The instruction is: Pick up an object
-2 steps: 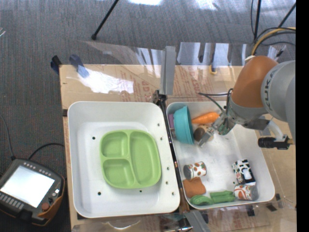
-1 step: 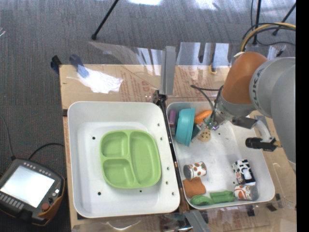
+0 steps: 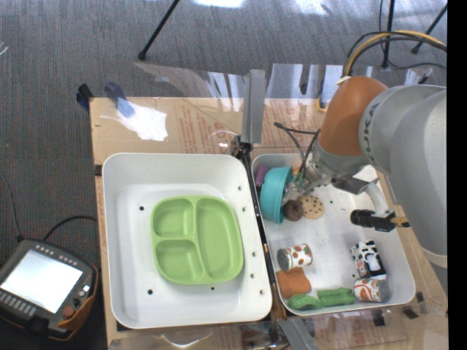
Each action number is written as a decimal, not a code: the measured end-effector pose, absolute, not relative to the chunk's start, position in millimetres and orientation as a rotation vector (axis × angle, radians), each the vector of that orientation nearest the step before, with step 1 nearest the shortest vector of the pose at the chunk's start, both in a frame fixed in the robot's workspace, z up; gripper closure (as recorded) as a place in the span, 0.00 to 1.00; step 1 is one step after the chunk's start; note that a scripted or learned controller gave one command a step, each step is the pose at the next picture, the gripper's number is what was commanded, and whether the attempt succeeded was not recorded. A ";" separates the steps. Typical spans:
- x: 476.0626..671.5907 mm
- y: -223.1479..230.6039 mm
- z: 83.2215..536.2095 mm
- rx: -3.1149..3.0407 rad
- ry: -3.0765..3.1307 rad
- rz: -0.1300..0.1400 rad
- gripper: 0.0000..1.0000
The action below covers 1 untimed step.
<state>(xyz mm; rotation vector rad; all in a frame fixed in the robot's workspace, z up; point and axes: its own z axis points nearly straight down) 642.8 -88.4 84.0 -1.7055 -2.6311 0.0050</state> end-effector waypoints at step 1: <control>576.1 -110.4 84.6 -1.877 -2.511 0.004 0.00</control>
